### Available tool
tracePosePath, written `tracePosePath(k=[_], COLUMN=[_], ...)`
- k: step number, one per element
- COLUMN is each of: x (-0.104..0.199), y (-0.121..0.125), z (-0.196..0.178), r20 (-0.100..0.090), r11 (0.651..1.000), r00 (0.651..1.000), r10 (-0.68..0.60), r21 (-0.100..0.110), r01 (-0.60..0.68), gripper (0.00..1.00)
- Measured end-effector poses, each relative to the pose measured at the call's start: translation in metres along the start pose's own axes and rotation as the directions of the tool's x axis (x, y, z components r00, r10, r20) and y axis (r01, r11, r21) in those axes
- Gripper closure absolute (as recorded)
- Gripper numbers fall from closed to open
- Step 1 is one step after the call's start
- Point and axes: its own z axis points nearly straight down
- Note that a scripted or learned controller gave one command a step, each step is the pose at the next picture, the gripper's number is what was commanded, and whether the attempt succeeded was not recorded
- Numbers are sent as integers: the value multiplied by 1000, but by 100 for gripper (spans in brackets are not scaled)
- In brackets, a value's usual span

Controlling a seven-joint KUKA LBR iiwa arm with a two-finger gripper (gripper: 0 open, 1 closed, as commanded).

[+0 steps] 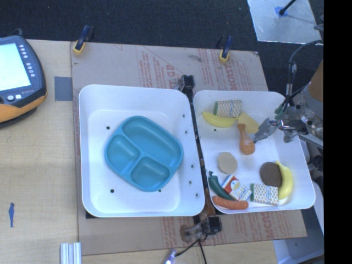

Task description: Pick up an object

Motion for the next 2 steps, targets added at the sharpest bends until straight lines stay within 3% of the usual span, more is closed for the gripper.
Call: tracePosePath(k=[1,2], x=[10,14], y=[57,37], z=[96,136], r20=[2,2], r11=[1000,1000], r00=[1000,1000], r10=[-2,-2], r21=[2,1], r01=[2,2], gripper=[0,0])
